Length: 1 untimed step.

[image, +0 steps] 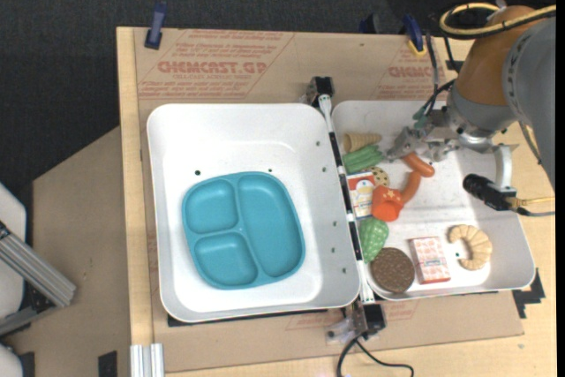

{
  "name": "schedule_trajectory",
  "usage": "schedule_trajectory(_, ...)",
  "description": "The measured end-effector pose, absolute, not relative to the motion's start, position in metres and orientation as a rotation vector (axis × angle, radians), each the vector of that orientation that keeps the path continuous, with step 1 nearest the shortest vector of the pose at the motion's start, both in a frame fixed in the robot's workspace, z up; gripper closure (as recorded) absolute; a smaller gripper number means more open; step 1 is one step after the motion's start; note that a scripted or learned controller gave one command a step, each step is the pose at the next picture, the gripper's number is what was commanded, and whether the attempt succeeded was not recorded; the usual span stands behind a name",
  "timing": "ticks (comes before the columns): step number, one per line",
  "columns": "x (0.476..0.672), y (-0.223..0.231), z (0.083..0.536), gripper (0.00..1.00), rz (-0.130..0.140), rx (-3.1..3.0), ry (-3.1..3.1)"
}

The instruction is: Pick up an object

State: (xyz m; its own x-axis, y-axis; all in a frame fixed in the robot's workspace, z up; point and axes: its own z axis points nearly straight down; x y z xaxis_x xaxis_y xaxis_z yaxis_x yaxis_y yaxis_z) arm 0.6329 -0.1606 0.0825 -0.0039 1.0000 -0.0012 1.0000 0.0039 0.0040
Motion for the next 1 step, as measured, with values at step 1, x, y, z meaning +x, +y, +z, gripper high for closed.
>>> schedule_trajectory(1,0.6301,-0.1616,0.0955,1.0,-0.001,2.219,2.224)
